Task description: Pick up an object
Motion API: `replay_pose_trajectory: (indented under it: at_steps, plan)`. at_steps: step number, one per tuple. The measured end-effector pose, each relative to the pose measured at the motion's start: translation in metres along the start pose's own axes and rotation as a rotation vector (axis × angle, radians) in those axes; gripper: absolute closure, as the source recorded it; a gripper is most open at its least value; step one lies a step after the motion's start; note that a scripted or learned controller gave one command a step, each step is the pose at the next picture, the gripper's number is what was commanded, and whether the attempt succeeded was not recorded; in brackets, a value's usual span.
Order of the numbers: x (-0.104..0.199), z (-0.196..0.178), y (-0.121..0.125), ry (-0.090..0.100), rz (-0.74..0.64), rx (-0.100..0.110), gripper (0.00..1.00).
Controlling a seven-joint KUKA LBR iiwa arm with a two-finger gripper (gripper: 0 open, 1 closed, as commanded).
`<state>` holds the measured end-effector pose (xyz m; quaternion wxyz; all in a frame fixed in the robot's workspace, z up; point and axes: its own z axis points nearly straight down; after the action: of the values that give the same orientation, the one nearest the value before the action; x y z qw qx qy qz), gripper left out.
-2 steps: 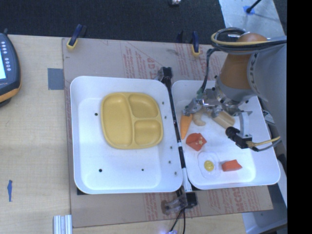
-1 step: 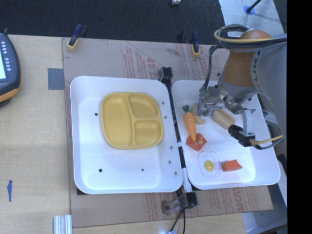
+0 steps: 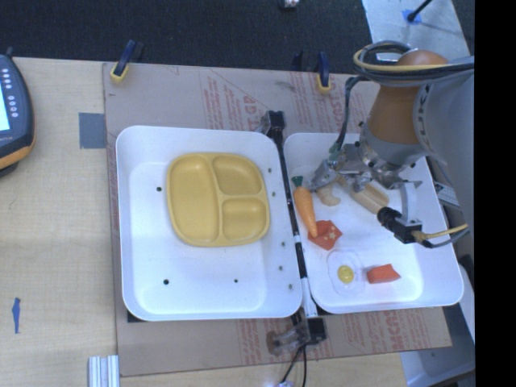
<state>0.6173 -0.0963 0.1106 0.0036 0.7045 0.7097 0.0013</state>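
Note:
My gripper (image 3: 332,176) hangs under the grey and orange wrist, low over the back part of the right bin (image 3: 435,293). Right beneath and beside it lie two beige pieces: a small one (image 3: 326,194) and a longer stick (image 3: 368,199), partly hidden by the arm. An orange carrot (image 3: 305,211) lies by the bin's left wall, just left of the gripper. A red chunk (image 3: 326,234) sits below the carrot. Nearer the front are a fried egg (image 3: 345,274) and an orange-red wedge (image 3: 383,274). I see nothing held in the gripper.
The left bin (image 3: 141,289) holds a yellow divided plate (image 3: 218,198). A black cable connector (image 3: 401,224) hangs off the arm over the right bin's right side. Clamps (image 3: 323,79) hold the cardboard at the back edge. A pendant (image 3: 12,111) lies at far left.

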Motion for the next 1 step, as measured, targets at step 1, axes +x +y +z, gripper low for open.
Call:
replay_pose_trajectory:
  at_steps: [1]
  plan:
    - [-0.0008, -0.0105, 0.0002, 0.0, -0.001, 0.001, 1.0]
